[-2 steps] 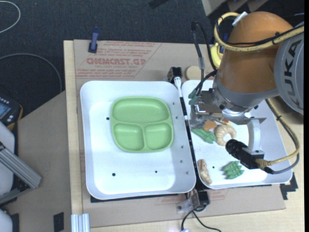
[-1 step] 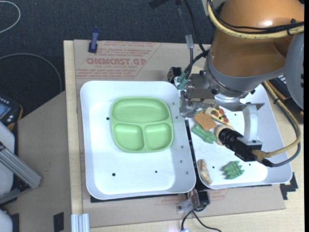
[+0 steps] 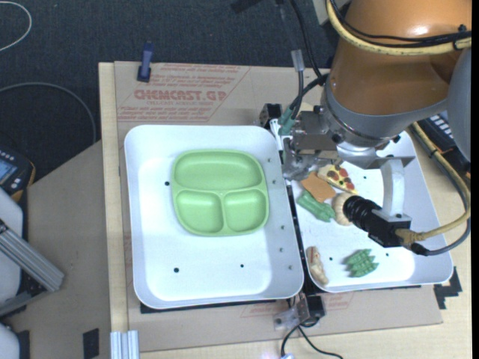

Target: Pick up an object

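The gripper [image 3: 299,163] hangs low over the near-left corner of the right bin [image 3: 426,271], close to the wall between the two bins. The arm [image 3: 397,58] covers it from above, so I cannot tell its state. Just right of the gripper lie a pizza slice [image 3: 338,176] and a brown flat piece [image 3: 318,189]. A little nearer to the camera lies a green pod [image 3: 316,206]. Farther from the gripper is a second green piece [image 3: 361,262]. To the left of the gripper, in the left bin [image 3: 150,275], sits a green divided plate [image 3: 221,191].
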